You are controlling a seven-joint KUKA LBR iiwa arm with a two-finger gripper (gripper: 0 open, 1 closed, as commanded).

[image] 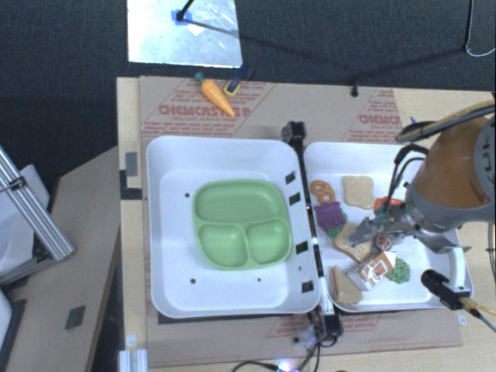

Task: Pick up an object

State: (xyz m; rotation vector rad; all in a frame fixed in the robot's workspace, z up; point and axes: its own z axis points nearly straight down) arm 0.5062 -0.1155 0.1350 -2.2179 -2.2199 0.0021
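My gripper (pixel 372 232) is low inside the right bin (pixel 341 155), reaching in from the right under the orange wrist band (pixel 457 169). It sits over a cluster of toy foods: a tan cookie-like piece (pixel 349 246) just left of it and a small red piece (pixel 382 242) right at it. Purple grapes (pixel 331 216) lie to its left, and a pretzel (pixel 321 191) and a pale cracker (pixel 358 191) farther back. A red and white box (pixel 377 269), a green broccoli (pixel 400 270) and a bread slice (pixel 345 287) lie nearer the front. Nothing is visibly lifted.
The left bin (pixel 167 208) holds a green divided plate (pixel 239 223). A black divider (pixel 304 208) runs between the bins. An orange toy carrot (pixel 217 97) lies on the bench behind the left bin. A shiny foil sheet (pixel 184 22) lies farther back.
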